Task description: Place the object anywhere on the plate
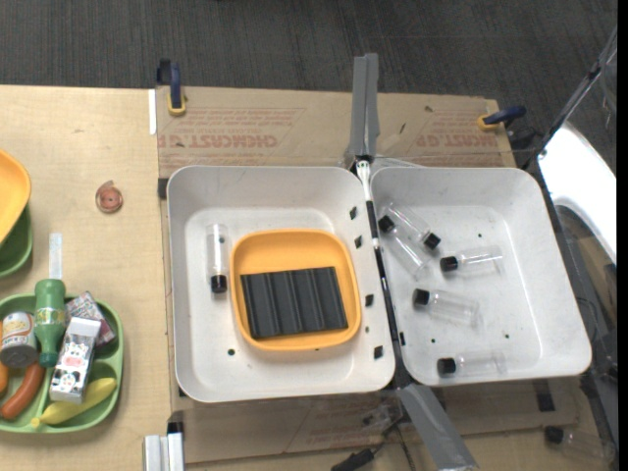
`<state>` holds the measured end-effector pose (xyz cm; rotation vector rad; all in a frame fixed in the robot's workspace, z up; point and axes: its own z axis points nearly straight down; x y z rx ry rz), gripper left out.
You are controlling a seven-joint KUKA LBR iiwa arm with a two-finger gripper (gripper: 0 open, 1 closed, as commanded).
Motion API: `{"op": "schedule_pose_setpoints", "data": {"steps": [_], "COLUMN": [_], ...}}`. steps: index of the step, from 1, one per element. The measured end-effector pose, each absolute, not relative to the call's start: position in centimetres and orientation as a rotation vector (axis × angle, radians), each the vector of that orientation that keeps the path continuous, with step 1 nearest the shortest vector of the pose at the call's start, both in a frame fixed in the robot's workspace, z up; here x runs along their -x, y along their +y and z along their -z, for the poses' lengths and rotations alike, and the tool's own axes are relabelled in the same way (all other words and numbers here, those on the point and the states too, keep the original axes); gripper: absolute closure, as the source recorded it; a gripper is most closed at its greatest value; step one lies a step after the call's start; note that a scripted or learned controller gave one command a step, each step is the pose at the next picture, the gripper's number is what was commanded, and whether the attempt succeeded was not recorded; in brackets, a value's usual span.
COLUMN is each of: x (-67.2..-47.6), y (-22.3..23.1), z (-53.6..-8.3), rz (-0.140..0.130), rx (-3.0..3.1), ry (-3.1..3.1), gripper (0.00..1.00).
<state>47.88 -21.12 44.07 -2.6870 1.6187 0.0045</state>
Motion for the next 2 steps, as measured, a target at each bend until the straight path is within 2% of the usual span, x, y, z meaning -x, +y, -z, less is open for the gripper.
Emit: {"op": "schedule_pose_setpoints", "data": {"steps": [1,2], "x": [-47.9,-48.8], "y": [-20.5,-22.1], "z": [-43.7,-44.1], "rz": [0.0,0.002], "rx": [3.003,3.118], "ry": [0.903,0.311], "gripper": [0.0,0.0]}}
